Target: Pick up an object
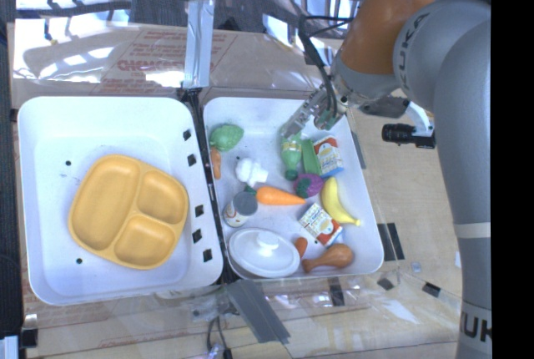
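My gripper (305, 120) hangs low over the far part of the right bin (224, 111), just above a green can (291, 155) and a green carton (311, 158). Nothing shows held in it. Beside these lie a red and white carton (330, 155), a purple toy fruit (309, 184), a banana (335, 204) and an orange carrot (279, 197). A green leafy toy (225, 136) sits at the bin's far left.
The right bin also holds a white lidded bowl (264, 252), a brown drumstick (330, 257), a small carton (317, 223), a grey can (245, 204) and a white toy (250, 174). A yellow divided plate (128, 209) lies in the left bin (42, 123).
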{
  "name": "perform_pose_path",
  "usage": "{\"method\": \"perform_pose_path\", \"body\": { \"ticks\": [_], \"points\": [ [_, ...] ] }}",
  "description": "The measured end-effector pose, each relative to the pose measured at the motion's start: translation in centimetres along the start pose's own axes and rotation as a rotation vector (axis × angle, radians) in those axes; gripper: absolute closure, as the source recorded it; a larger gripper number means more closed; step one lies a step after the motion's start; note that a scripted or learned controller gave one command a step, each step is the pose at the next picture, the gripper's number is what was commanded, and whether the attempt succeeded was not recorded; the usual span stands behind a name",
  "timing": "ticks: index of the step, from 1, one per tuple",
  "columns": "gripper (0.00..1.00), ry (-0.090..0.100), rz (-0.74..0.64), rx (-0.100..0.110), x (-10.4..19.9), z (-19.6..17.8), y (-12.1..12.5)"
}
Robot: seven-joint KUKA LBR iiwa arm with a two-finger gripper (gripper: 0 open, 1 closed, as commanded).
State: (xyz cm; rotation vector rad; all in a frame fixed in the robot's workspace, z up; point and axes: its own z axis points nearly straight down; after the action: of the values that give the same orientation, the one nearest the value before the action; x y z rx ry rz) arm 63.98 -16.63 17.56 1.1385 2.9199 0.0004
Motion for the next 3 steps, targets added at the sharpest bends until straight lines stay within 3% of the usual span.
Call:
{"method": "perform_pose_path", "body": {
  "ticks": [1,2,3],
  "points": [
    [1.00,0.010,0.146,0.005,9.0,2.7,0.2],
    [0.00,0.009,0.147,0.005,9.0,2.7,0.1],
    [0.00,0.003,0.297,0.002,12.4,8.3,-2.7]
  ]
}}
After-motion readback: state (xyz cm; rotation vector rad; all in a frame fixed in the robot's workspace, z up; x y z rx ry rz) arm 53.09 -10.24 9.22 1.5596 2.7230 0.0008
